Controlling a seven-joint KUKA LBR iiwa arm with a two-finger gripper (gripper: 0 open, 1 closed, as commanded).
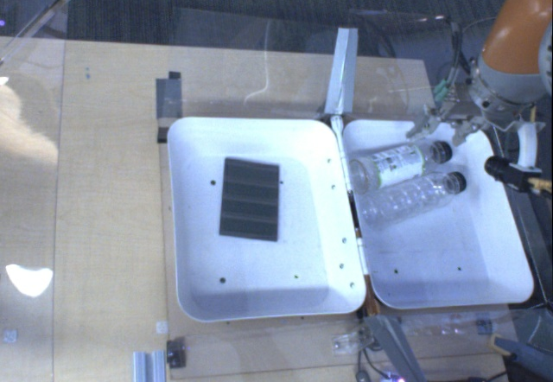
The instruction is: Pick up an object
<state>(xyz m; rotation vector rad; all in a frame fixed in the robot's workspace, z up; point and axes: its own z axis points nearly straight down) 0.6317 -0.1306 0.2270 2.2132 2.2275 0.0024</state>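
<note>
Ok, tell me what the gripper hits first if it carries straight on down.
Probably the labelled clear bottle in the right bin: the gripper hangs near its dark-capped end. Height is unclear from this slanted view.

The pale wooden desk (95, 225) has a smooth, matt laminate look with faint grain. Both shallow white plastic bins, the left one (194, 285) and the right one (484, 276), look smooth and slightly satin, with soft glare on their floors. The dark grey ribbed rectangular block (251, 199) in the left bin looks matt and grooved, perhaps rubber or plastic; which, I cannot tell. The two clear plastic bottles, one with a paper-like white label (393, 166) and one bare and crinkled (410, 194), are glossy and see-through, with dark caps. The arm's orange band (517, 22) looks smooth and semi-gloss, and the metal-looking tool (441, 117) below it looks grey and shiny.
</note>
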